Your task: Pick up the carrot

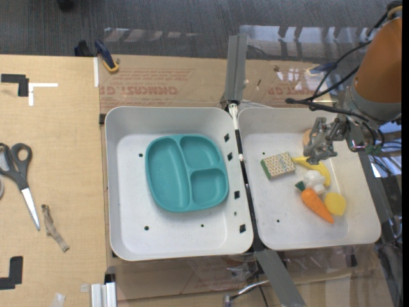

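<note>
The carrot (316, 204), orange with a green stub at its upper left end, lies tilted in the right bin (281, 226) near the front right. A yellow lemon (335, 203) touches its right side, and a small white piece (313, 180) sits just above it. My gripper (317, 151) hangs over the right bin's back right part, above a yellow banana (314, 167), a short way behind the carrot. Nothing shows between its fingers.
A patterned sponge block (278, 165) lies left of the banana. The left bin (124, 229) bears a teal divided plate (187, 172). Scissors (20, 174) lie on the bench at far left. The arm's orange band (385, 56) and cables fill the upper right.
</note>
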`<state>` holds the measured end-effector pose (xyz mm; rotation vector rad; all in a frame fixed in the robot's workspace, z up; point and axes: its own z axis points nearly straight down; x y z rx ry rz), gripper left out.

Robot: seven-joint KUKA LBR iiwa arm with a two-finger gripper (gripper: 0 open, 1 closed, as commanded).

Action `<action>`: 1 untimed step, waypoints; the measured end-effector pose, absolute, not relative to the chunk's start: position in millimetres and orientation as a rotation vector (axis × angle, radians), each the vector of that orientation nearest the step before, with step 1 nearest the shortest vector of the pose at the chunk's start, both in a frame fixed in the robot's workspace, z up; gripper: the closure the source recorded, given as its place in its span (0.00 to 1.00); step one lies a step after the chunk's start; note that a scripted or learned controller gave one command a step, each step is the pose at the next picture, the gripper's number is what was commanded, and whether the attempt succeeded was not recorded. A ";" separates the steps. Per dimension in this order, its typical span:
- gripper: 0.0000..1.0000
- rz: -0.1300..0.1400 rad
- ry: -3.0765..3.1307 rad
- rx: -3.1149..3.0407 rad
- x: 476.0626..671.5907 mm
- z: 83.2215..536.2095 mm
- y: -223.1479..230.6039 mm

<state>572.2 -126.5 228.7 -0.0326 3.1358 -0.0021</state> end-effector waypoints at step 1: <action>1.00 -0.001 3.126 -0.221 631.5 321.9 -146.7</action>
